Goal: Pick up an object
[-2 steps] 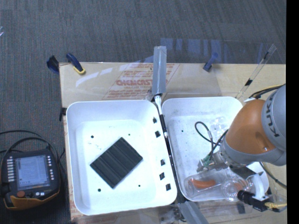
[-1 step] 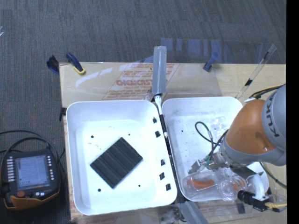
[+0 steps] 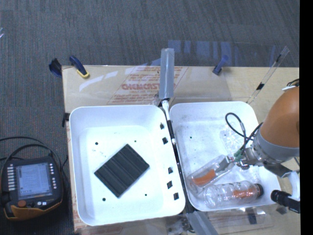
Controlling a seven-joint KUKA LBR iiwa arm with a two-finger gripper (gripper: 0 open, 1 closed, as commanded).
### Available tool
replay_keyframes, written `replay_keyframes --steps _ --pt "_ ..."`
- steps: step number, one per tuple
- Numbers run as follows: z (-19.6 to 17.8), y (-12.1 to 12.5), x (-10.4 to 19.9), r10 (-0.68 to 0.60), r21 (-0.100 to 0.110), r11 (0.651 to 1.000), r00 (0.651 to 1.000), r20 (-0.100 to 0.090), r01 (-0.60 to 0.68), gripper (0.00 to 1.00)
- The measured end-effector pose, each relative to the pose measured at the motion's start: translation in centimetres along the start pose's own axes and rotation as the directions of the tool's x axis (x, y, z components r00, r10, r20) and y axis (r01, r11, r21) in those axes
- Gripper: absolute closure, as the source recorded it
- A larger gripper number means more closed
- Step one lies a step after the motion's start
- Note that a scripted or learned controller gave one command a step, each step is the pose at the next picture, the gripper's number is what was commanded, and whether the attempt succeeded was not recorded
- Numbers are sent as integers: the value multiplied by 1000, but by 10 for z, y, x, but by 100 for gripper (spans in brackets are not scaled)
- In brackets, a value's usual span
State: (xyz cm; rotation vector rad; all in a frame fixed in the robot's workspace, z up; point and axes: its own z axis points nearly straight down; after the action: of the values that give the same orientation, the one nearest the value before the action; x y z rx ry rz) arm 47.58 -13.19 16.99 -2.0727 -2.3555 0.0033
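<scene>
We observed the bench (image 3: 98, 82), a pale wooden surface carrying two shallow white bins side by side. The left bin (image 3: 80, 126) held a black ribbed square pad (image 3: 122, 170), lying flat and turned diagonally near the bin's centre. The right bin (image 3: 195, 111) held two clear plastic bottles at its near end. The arm (image 3: 286, 126), grey with an orange band, entered from the right and reached over the right bin. A black cable loop (image 3: 235, 122) rose beside the wrist.

The lower bottle (image 3: 232, 193) lay on its side along the near wall, with an orange patch visible inside it. The upper bottle (image 3: 208, 173), also containing orange material, lay tilted just above it, its upper end pointing toward the arm. The gripper (image 3: 234, 160) sat low at that upper end, apparently touching the bottle. We could not tell whether it was released or clenched, nor whether the bottle was grasped.

A teach pendant (image 3: 32, 182) rested on the floor left of the bench.
</scene>
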Motion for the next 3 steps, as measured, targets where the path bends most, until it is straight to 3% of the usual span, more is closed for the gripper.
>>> replay_keyframes --steps 1,2,3 --pt "46 29 21 37 -35 999 999 8 -37 0" --pt "54 46 33 13 -66 998 1000 13 -12 0" --pt "27 28 -29 -62 -4 998 998 2 62 0"
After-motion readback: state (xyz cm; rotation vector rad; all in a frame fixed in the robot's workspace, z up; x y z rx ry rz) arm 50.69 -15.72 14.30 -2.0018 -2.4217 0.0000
